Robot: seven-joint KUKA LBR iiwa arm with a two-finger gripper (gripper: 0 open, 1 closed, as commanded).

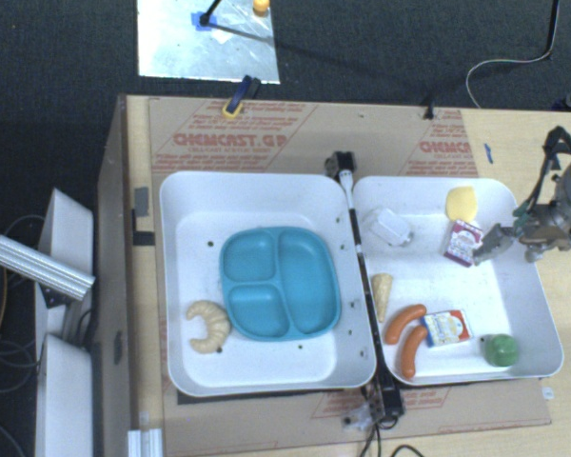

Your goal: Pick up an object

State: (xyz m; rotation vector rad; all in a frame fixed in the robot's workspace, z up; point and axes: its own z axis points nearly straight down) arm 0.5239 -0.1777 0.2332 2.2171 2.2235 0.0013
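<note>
Green ball [501, 349] in right bin [542, 327]

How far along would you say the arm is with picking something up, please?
Nothing looks picked up yet. The gripper sits at the right bin's right edge, beside the purple carton. The sausages and green ball lie untouched, so the grasp and lift remain.

bench [266, 127], brown board printed with red lettering, seen from above at a slant. two shallow white bins sit side by side on it, touching along a dark centre strip [360, 255]: left bin [176, 255] and right bin [542, 331]. a small yellow-and-dark object [240, 98] lies at the bench's far edge, beyond the left bin. a blue mark [488, 152] shows near the far right corner.
</note>
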